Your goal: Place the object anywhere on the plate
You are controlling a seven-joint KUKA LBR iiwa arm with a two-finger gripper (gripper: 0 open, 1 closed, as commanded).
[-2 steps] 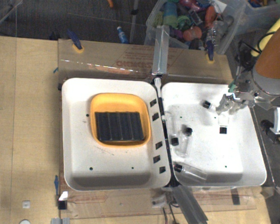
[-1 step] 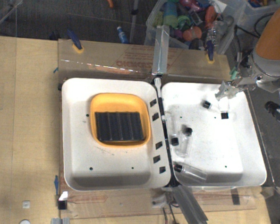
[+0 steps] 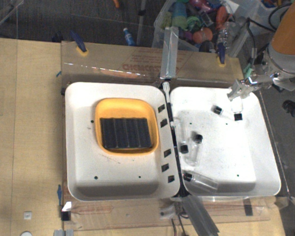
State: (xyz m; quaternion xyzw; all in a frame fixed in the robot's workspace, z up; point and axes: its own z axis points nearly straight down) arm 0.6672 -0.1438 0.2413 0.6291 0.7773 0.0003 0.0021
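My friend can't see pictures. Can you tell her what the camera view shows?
A dark ribbed object lies on a yellow plate in the left white bin. The robot's end effector hovers at the far edge of the right bin, which holds small clear and black items.

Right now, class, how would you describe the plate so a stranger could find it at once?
Start with the two shallow white bins side by side and take the left bin. The plate lies in its middle: a yellow-orange, rounded-square dish. A dark ribbed rectangle rests on it, and it is the one brightly coloured thing in either bin.
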